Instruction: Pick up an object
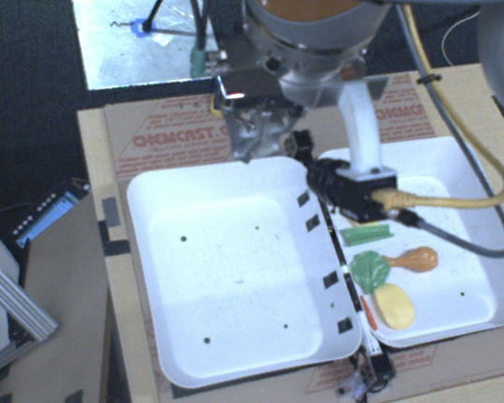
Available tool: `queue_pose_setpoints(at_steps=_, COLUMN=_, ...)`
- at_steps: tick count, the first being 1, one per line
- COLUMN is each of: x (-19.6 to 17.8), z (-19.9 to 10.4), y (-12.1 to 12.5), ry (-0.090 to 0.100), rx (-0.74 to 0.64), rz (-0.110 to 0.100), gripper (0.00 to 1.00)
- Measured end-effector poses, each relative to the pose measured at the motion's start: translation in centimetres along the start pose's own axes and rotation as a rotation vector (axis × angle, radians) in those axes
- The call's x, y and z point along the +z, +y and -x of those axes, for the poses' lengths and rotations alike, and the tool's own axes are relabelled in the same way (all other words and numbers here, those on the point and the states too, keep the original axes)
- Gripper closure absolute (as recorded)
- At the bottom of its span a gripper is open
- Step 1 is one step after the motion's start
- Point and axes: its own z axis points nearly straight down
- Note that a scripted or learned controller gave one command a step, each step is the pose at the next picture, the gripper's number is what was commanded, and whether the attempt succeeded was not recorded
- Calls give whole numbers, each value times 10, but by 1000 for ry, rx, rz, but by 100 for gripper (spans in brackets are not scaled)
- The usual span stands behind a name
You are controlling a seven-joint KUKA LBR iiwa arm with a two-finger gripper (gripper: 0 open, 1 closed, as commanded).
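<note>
The left bin and right bin are white, the left with dark specks. The strip and leaf are green, knob orange, lump yellow. The cardboard is tan, lettered red.

The gripper hangs above the back rim of the left bin, near its corner by the right bin. In the right bin lie a green strip, a green-and-orange toy and, just beside it, a yellow piece.

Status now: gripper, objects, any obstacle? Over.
Gripper at far rim of left bin, hold unclear. Green strip, orange piece, yellow piece lie in right bin. No obstacle seen.
</note>
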Motion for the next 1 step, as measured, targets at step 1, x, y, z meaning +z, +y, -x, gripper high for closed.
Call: queue_pose_setpoints(at_steps=1, x=0, z=0, y=0, ry=0, rx=0, rz=0, gripper=100)
